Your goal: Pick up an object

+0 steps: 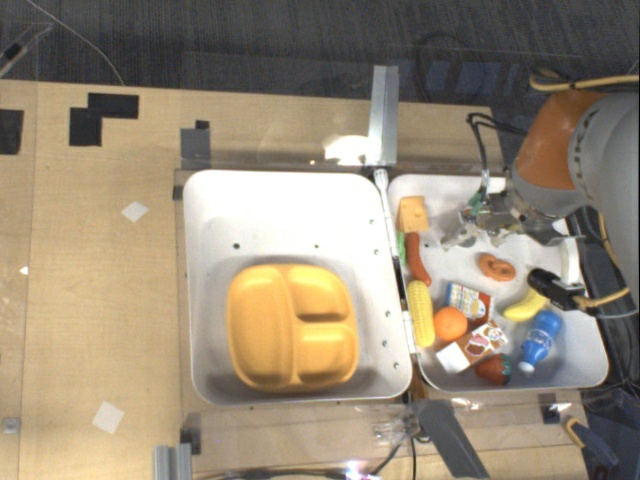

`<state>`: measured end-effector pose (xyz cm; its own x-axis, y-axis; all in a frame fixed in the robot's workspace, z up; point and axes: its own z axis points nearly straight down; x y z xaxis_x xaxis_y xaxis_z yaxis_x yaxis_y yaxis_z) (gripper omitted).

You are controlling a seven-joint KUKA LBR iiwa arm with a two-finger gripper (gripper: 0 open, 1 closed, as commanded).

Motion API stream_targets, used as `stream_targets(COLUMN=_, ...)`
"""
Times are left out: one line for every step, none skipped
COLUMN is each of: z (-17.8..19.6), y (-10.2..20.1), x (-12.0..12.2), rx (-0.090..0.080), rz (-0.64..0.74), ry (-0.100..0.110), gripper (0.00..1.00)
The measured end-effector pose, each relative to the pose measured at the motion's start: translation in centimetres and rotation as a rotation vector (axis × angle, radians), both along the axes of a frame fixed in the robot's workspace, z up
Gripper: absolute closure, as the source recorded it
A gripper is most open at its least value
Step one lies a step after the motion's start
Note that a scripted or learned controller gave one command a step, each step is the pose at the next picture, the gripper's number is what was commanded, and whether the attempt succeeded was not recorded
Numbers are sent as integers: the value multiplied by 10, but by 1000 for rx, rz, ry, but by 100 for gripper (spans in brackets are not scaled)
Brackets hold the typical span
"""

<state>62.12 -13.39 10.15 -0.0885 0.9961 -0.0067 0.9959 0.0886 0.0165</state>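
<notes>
While your gripper (470, 226) hovers low in the right bin (590, 368), you cannot tell its state. Just beside it lies a brown pastry (496, 266); a banana (524, 306), blue bottle (537, 343), orange (450, 324), corn cob (420, 312) and sausage (417, 258) crowd nearby. Your left bin (210, 228) holds a yellow divided tray (292, 324).

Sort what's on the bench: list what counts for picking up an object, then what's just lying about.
For the job:
two-finger gripper
right white bin
yellow corn cob
orange ball
yellow banana
blue plastic bottle

Lying about:
left white bin
yellow compartment tray
</notes>
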Motion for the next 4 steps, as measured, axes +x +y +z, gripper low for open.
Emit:
stream_targets(z=-14, y=-18, x=25, rx=5, rz=-82, ry=10, gripper=0)
stream_targets(z=-2, y=-18, x=25, rx=2, rz=-75, ry=14, gripper=100)
stream_targets(z=88, y=60, x=28, rx=10, rz=-266, ry=6, gripper=100)
stream_targets(z=84, y=151, x=48, rx=14, rz=-656, ry=13, gripper=100)
